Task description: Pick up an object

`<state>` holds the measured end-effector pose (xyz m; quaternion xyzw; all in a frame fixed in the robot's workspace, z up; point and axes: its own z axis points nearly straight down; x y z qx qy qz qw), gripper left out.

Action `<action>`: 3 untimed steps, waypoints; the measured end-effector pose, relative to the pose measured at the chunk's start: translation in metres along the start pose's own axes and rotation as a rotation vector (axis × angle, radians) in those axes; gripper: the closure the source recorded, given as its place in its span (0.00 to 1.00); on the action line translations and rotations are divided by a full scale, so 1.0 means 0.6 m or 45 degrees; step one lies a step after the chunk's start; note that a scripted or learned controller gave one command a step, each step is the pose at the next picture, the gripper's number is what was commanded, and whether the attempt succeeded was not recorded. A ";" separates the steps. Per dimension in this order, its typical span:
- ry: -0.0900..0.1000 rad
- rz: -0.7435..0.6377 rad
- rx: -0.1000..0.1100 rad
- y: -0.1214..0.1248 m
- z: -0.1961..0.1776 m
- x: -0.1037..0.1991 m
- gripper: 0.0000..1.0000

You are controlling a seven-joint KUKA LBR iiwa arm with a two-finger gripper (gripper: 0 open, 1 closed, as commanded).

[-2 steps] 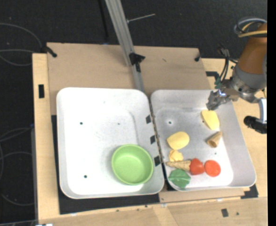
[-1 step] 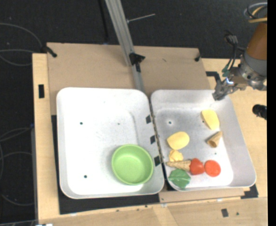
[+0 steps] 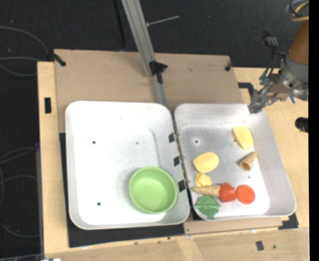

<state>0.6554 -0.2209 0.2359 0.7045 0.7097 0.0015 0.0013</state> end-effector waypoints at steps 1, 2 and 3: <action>0.000 0.002 0.004 -0.013 0.009 0.090 1.00; 0.002 0.001 0.002 -0.038 -0.012 0.167 1.00; 0.003 -0.001 0.004 -0.064 -0.030 0.253 1.00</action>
